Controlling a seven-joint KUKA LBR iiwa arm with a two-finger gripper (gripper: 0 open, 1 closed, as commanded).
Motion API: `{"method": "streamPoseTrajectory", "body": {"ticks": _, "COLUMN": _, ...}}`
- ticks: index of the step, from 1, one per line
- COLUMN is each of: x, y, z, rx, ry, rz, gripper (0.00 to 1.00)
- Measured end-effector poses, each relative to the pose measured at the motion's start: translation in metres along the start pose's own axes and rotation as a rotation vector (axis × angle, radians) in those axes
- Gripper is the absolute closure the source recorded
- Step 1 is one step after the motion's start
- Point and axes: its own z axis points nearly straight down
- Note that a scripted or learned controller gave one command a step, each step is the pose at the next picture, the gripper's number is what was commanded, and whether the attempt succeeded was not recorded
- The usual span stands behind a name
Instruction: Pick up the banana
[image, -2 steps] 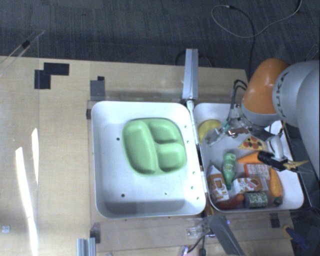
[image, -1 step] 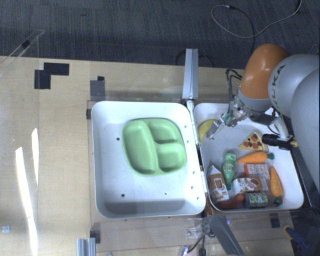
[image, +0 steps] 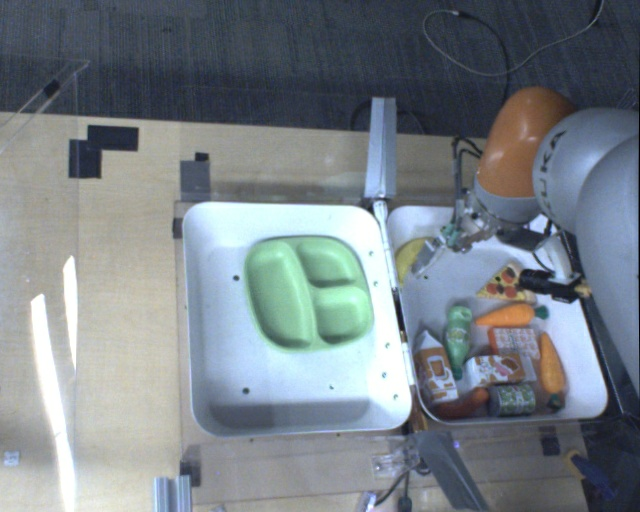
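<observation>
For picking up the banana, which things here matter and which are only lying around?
For the job:
banana
tool
right bin

Lying about:
green divided tray
left bin
green bottle
two carrots
pizza slice
small cartons

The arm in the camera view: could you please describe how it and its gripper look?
The arm is bulky, with rounded light-grey shells and a glossy orange band above the wrist. Thin dark cables run by the wrist. The gripper is small, metallic grey, with greenish tints.
</observation>
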Motion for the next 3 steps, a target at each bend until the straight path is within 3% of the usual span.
{"method": "streamPoseTrajectory", "body": {"ticks": 2, "x": -0.0029, "y": -0.0036, "z": -0.0002, "rx": 0.007, "ry": 0.001, "rz": -0.164, "gripper": 0.00}}
{"method": "streamPoseTrajectory", "body": {"ticks": 3, "x": -0.0018, "y": -0.0076, "z": -0.0007, "rx": 0.004, "ry": -0.004, "rz": -0.333, "gripper": 0.00}}
